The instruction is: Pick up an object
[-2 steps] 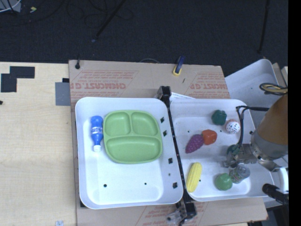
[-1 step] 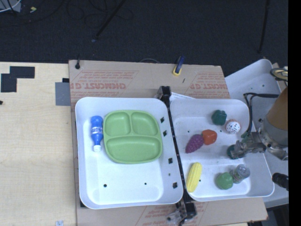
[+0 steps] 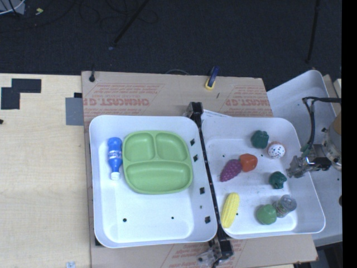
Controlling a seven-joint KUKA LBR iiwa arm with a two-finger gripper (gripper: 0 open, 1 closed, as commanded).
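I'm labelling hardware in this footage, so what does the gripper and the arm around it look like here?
At the right bin's right edge, the gripper is a small metallic grey piece with dark parts and pale silvery tips. A thin black cable loops up and over from it towards the right. The large pale grey curved body behind looks like part of the arm. No markings are legible.

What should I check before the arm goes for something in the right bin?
1. Tool over the right bin's right rim: ok.
2. Tool holding anything: cannot tell.
3. Nearest target, dark green piece, lies apart from its neighbours: ok.
4. Purple piece and orange piece touch, poor for a clean pick: not ok.
5. Corn cob lies clear near the divider: ok.
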